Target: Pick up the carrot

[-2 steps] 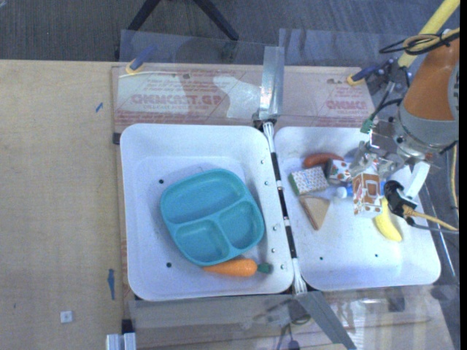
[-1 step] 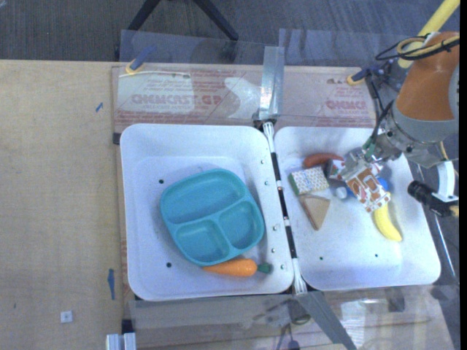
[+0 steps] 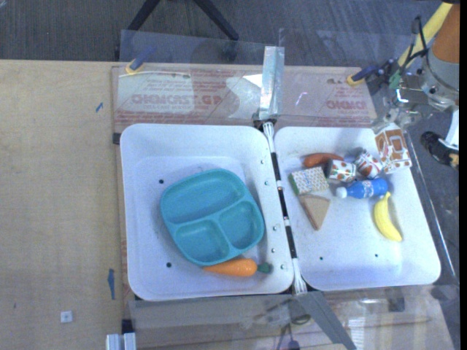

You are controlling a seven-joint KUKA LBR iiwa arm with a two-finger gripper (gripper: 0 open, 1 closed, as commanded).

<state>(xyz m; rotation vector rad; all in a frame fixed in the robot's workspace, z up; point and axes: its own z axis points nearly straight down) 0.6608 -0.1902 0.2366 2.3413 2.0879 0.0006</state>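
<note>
Left bin holds the carrot against its near wall, beside the blue tray; tool state unclear.

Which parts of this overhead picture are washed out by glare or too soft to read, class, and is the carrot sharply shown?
Camera view: light is even; the clear panel behind the bins shows pale glare; the carrot beside the blue tray is slightly soft but distinct; the small cartons in the right bin are too blurred to read; shadows are faint.
</note>
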